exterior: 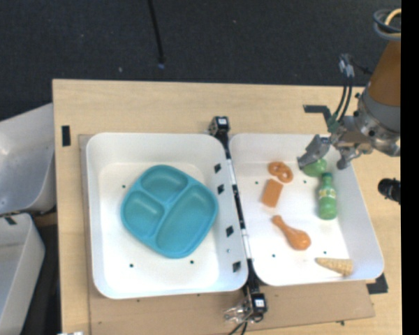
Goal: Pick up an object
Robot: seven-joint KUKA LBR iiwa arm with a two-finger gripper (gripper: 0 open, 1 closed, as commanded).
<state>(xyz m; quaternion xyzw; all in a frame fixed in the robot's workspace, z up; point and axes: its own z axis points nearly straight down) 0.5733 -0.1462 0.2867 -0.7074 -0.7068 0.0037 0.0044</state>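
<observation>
Now we hover our claw (327, 155), fingers spread and holding nothing, just above the green bottle (326, 195); next we descend and close.

Even bright light, slightly soft focus

A single fixed camera looks down at a slant from above the light wooden bench (70, 103). It takes in both shallow white plastic bins (98, 257) whole, from a moderate height
</observation>
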